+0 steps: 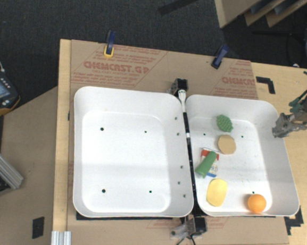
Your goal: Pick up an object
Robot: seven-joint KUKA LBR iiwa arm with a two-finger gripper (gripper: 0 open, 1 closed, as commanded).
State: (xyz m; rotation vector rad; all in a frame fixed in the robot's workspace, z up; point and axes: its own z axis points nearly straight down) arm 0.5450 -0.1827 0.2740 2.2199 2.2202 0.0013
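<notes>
The right bin [277, 173] holds several small objects. A knobbly green piece [224, 122] lies toward the back, with a tan disc [227, 145] just in front of it. A green tube [206, 164] lies on a red and white card near the bin's left wall. A yellow block [217, 192] and an orange ball [256, 203] sit near the front. My gripper [282, 126] hovers at the bin's right rim, well right of the green piece and apart from every object.
The left bin [86, 156] stands beside the right one, on a cardboard sheet [148, 65] held by two clamps at the back. Cables hang behind the gripper at the far right.
</notes>
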